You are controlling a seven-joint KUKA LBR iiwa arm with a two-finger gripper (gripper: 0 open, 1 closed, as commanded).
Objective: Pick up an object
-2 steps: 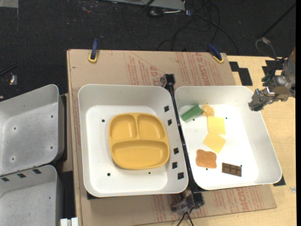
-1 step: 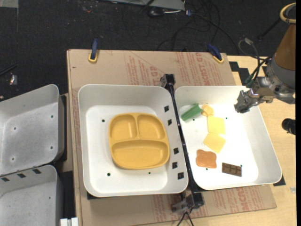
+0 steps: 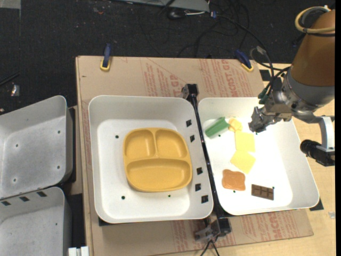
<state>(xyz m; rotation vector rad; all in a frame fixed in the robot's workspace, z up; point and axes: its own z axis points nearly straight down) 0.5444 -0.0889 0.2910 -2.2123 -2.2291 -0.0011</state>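
Two shallow white bins side by side on the bench: left bin, right bin.

Far left of the gripper, in the left bin: one yellow divided plate, three compartments, lying flat near the middle of the bin floor. Nothing visible on it.

Between the bins, left of the gripper: one black divider strip running front to back.

In the right bin, five loose items counted:
- one green block, left of the gripper and nearly level with it, tilted, lying flat.
- one small yellow piece, just right of the green block, close to the gripper's left side.
- one pale yellow flat piece, below and slightly left of the gripper, long axis running toward the near rim.
- one orange toast-like slice, further below and left of the gripper, just past the near end of the pale yellow piece.
- one brown chocolate-like bar, almost straight below the gripper, nearest the front rim, well apart from the tool.

Gripper low over the upper part of the right bin, reaching in from the right, orange band above the wrist. Nothing seen pinched between the tips; spread or pressed together: cannot tell, dark and small at this slant. All five items lying on the bin floor.
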